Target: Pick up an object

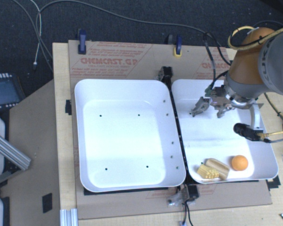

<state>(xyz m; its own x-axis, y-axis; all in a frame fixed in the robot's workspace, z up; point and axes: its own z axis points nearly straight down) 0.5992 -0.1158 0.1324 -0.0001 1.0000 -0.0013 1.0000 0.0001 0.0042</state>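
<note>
In the camera view, the gripper [209,108] hangs over the upper part of the right bin [191,91], its fingers spread apart and bare. An orange ball [239,163] and a tan block [216,165] lie at lower right, beside a yellow piece [206,173].

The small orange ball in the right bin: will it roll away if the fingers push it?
Probably yes. The small round orange ball looks smooth, so a sideways touch could send it rolling. It lies apart from the tan block, so little would stop it before the right white bin's rim.
</note>
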